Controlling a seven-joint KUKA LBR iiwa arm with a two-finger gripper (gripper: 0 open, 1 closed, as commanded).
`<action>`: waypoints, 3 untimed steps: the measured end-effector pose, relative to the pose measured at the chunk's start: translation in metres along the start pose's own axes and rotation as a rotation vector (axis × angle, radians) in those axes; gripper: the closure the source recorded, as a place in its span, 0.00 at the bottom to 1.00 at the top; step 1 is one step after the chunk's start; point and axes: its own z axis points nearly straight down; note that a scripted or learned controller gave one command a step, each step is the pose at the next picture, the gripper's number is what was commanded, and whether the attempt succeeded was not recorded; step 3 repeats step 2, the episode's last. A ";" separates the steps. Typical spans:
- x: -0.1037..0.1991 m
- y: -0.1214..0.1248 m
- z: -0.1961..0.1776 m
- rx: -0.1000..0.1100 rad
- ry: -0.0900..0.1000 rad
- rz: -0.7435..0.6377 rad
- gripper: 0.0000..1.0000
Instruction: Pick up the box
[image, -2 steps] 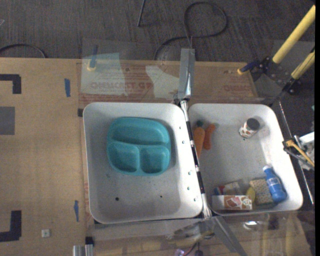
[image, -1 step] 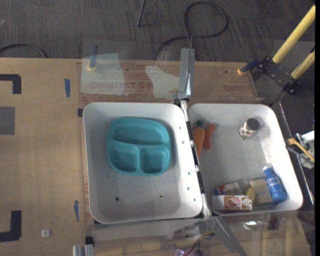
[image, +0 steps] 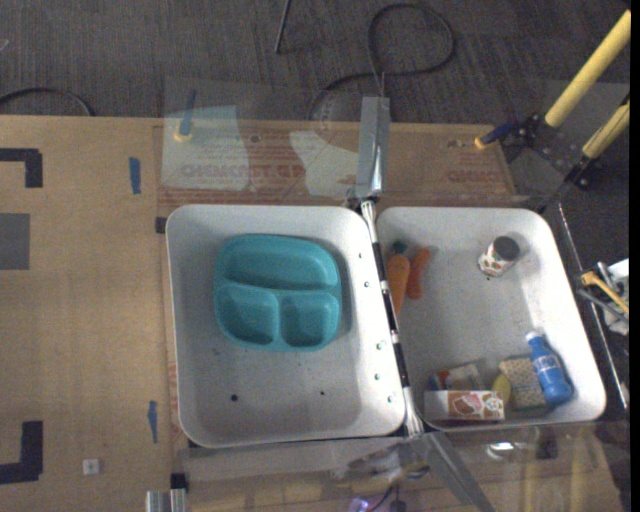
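Two white bins sit side by side on the bench, and the box (image: 465, 403) we are after lies in the right bin (image: 460, 320), flat against its near wall, close to the near-left corner. It is a low white carton with a printed front, crowded by neighbours: a small packet (image: 462, 376) just behind it, a woven pad (image: 522, 383) and a yellow piece (image: 501, 388) to its right, then a blue bottle (image: 549, 368) further right. A carrot (image: 398, 278), a red pepper (image: 417, 272) and a little jar (image: 499, 254) lie well apart toward the far side. The left bin (image: 200, 380) holds a teal divided tray (image: 279, 291).

We cannot tell how the fingers stand. We judge the pick has not begun. To do it well, we should come straight down over the box's middle, set the fingers across its short width, and keep clear of the bin wall and the packet behind, since a finger catching either could spoil the closure.
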 end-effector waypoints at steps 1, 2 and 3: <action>0.000 0.000 -0.009 0.000 -0.002 -0.001 1.00; 0.051 -0.021 -0.024 -0.003 0.007 -0.132 1.00; 0.051 -0.021 -0.024 -0.003 0.007 -0.132 1.00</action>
